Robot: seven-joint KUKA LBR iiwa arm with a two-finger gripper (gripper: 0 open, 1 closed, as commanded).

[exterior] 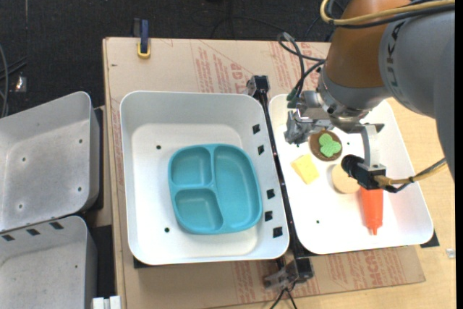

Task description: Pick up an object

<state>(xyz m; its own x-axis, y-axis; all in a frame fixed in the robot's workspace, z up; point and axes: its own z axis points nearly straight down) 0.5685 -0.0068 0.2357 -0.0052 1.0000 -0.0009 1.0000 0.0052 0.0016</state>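
The right bin (405,228) holds several small objects. A yellow block (306,169) lies near its left side. Beside it sits a brown cup with a green piece inside (327,145). A tan round piece (343,181) and an orange carrot-shaped toy (372,210) lie further right. My gripper (298,128) hangs low over the bin's back left part, just above and left of the yellow block and next to the brown cup. The arm's wrist covers much of it, and nothing shows held in it.
The left bin (145,119) holds a teal divided plate (215,188). A black divider rail (271,155) runs between the bins. The grey arm with its orange band (365,18) crosses over the right bin's back half. White lids (43,155) lie off the bench to the left.
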